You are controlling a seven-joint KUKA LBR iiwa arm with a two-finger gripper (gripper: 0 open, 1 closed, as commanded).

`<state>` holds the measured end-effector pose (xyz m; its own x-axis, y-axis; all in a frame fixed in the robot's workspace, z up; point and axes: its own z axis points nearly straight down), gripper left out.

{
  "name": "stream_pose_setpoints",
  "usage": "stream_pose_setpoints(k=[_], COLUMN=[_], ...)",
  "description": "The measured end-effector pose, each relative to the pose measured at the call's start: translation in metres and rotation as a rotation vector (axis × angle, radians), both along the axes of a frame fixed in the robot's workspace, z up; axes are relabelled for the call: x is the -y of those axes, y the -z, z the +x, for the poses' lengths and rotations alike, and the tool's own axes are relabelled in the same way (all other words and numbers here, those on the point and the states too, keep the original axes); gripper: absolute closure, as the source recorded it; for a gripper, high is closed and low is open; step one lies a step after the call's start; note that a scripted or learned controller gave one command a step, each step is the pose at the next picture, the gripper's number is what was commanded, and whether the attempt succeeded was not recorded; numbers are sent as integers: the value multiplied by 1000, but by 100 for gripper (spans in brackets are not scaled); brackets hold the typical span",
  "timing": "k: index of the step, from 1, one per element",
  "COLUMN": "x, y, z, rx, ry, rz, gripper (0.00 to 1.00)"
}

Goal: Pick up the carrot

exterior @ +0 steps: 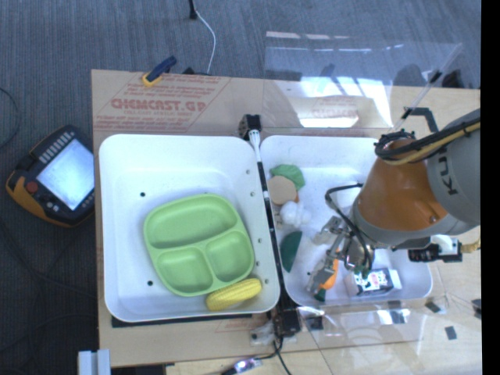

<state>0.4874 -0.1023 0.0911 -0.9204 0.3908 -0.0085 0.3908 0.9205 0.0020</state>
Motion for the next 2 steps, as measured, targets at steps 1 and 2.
stream_pose_setpoints(k=[1,2], x=[-5,0], y=[0,0], z=[0,1], rx=[0,2], ry=[102,455], rz=[-1,10], gripper=[0,0])
